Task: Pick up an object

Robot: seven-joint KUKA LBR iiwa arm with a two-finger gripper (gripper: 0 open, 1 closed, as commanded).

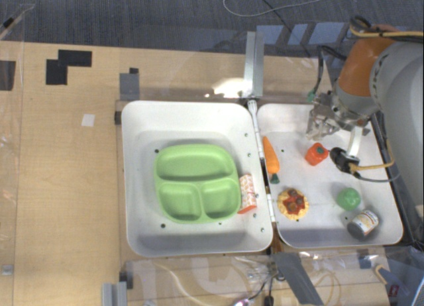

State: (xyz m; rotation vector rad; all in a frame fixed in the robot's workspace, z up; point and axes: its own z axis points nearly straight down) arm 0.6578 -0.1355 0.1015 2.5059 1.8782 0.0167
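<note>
Red-orange plastic toy pepper (pixel 317 154) lies unlifted on the floor of the right shallow white bin (pixel 391 232), so no pick is done, with the grey two-finger gripper (pixel 322 128) hovering just above-behind that pepper, holding nothing visible, jaw opening impossible to tell.
</note>
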